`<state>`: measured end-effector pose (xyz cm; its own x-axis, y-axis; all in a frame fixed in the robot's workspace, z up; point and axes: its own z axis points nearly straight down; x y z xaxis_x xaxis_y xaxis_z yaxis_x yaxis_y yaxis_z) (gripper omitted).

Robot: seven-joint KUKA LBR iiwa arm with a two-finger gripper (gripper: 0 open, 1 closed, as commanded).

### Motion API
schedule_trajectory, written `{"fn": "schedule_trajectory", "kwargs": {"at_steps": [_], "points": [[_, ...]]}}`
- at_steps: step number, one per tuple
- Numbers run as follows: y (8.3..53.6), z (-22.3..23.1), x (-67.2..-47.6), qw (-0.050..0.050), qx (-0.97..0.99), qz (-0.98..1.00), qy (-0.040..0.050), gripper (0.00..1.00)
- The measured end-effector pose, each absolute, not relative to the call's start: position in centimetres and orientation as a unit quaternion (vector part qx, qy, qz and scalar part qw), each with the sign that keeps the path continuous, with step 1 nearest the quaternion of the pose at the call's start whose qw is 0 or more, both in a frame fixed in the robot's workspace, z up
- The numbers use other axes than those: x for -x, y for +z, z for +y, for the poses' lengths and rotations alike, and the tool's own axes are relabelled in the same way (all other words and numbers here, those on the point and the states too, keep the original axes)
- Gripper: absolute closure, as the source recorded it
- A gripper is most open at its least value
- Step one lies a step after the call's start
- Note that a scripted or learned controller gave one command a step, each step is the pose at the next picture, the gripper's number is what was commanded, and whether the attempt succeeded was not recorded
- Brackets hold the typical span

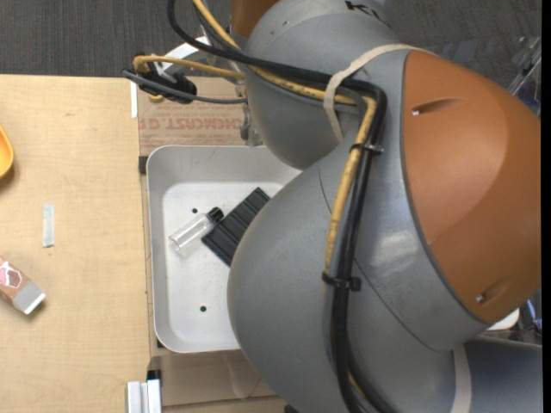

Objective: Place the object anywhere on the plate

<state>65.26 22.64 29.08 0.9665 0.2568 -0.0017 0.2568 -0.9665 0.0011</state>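
Jaws are hidden, so I cannot tell how they stand. The big grey arm (362,231) covers much of the white bin (164,256). A clear little tube with a black cap (194,229) lies near the bin's left wall, beside a black ridged piece (234,224). Nothing looks placed yet

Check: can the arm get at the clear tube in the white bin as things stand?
Probably yes. The clear tube lies exposed on the bin floor, uncovered, with only a black ridged piece beside its cap end. The arm looms over the bin's right part.
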Motion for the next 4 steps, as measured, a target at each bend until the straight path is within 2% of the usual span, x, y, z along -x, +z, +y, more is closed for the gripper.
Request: {"fn": "schedule_trajectory", "kwargs": {"at_steps": [1, 2, 3, 4], "points": [[31.5, 22.8, -60.0, 0.002, -0.960, 0.281, -0.0028, 1.00], [34.1, 22.7, -65.1, 0.001, -0.988, 0.153, -0.0007, 1.00], [36.2, 22.8, -64.4, 0.002, -0.950, 0.311, -0.0025, 1.00], [36.3, 20.1, -64.2, 0.001, -0.920, 0.393, -0.0033, 1.00]]}}
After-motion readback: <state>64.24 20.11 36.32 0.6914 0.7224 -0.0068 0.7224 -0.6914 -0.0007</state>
